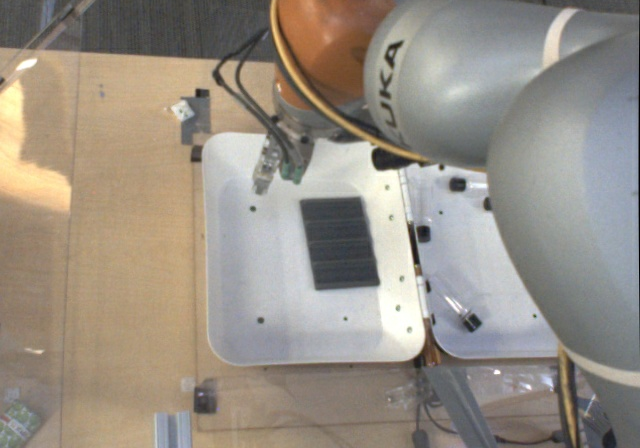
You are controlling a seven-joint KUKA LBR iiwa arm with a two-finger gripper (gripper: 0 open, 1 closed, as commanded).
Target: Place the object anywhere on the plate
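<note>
Gripper hung over the left bin's top corner — couldn't tell its state — and needed to swing over to the dark ridged plate before letting anything go.

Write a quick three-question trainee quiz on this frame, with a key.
1. True or false: the dark ribbed plate lies in the left bin.
2. The gripper hangs over the left bin's: A) near-left corner B) far-left part C) right edge?
3. What small loose item lies in the right bin?

Key: 1 true. 2 B. 3 a small black-and-white object, too small to identify.
</note>
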